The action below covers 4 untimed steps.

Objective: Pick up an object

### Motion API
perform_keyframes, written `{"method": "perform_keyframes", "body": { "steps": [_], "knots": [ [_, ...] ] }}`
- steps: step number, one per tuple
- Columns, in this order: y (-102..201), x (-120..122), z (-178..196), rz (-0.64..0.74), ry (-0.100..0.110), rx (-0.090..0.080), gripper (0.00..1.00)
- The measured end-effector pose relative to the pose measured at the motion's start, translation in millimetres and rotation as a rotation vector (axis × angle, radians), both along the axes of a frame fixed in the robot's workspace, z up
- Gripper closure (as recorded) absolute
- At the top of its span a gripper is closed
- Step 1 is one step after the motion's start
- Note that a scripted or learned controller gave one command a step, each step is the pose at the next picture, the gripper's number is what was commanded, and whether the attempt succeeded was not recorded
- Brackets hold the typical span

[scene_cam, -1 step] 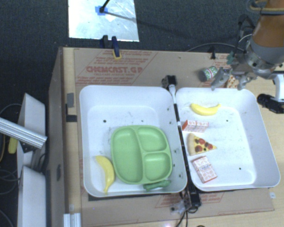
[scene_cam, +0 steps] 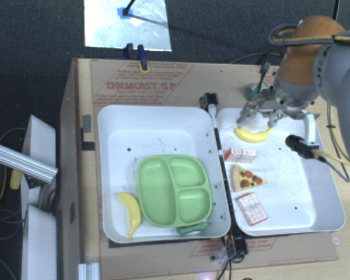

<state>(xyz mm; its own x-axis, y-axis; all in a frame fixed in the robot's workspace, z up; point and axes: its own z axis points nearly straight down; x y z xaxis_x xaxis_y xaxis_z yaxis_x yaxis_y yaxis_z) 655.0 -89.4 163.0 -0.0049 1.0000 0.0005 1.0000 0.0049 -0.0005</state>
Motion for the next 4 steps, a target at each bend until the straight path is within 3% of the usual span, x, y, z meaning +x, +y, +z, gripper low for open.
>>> {"method": "perform_keyframes", "body": {
  "steps": [1,2,3,4],
  "knots": [
    [-10,11,-71,-0.003,-0.014,-0.005,0.0],
    [-13,14,-77,-0.003,-0.004,-0.001,0.0],
    [4,-23,-79,-0.003,-0.002,-0.001,0.0],
    [5,-106,-79,-0.004,0.0,0.0,0.0]
  ]
}}
